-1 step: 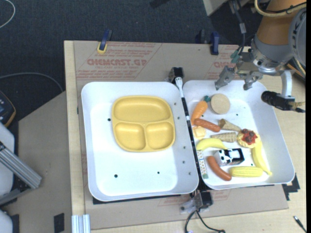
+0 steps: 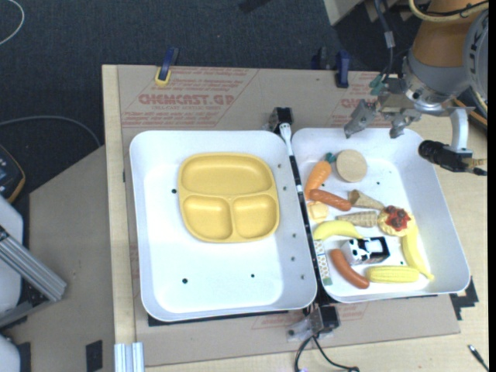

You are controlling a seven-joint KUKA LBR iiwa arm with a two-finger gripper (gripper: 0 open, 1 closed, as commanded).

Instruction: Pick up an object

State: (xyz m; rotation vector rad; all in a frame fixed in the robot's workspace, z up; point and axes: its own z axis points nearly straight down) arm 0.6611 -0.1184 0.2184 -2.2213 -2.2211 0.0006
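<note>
Robotics lab: clamped bench (image 2: 232, 91), robot arm (image 2: 446, 29)

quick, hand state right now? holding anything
hand: open, fingers spread, holding nothing, above the far edge of the right bin.

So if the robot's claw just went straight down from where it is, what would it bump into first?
The gripper hangs open over the far edge of the right bin. Straight down it would probably meet bare bin floor near the rim, just behind the round tan disc. Depth is hard to judge here.
</note>
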